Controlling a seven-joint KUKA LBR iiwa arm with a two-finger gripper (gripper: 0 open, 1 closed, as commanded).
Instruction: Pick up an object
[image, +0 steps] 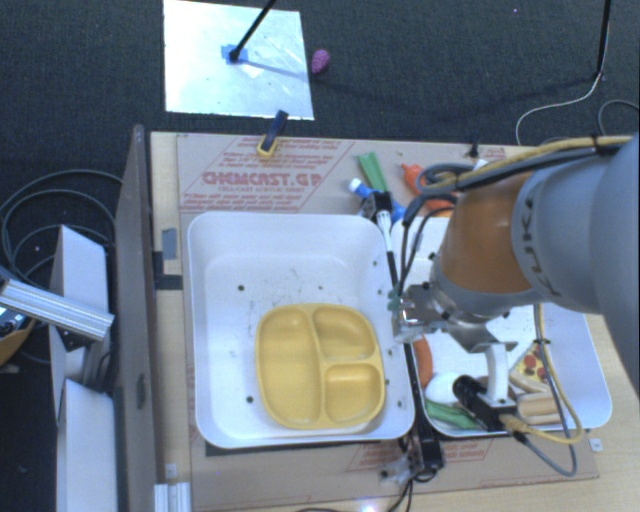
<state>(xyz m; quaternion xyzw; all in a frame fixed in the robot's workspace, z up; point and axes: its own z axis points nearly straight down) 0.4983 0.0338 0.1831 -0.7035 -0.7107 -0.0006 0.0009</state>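
The left bin (230, 270) holds one item, a yellow divided plate (320, 365), lying flat toward the near right corner. Its right edge is close to the bin wall. The rest of that floor is open.

The gripper (414, 320) hangs over the seam where the two bins meet, just inside the left wall of the right bin (592, 405). The wrist of the arm (520, 230) covers it from above, so it cannot be told whether it is released or clenched. Nothing is seen held.

The nearest candidate is an orange carrot-shaped piece (424, 356). It lies just toward the near edge of the bench from the gripper, hard against the left bin wall. Its long axis runs along that wall, far to near.

A white egg-shaped piece (441, 385) sits just beyond its near end, and a green piece (452, 416) lies in the near corner.

Judgement: the wall leaves little room on the left side of the carrot piece, so a grasp across its short axis risks striking the rim. Further right lies a pizza-slice toy (528, 375), apart from this cluster.
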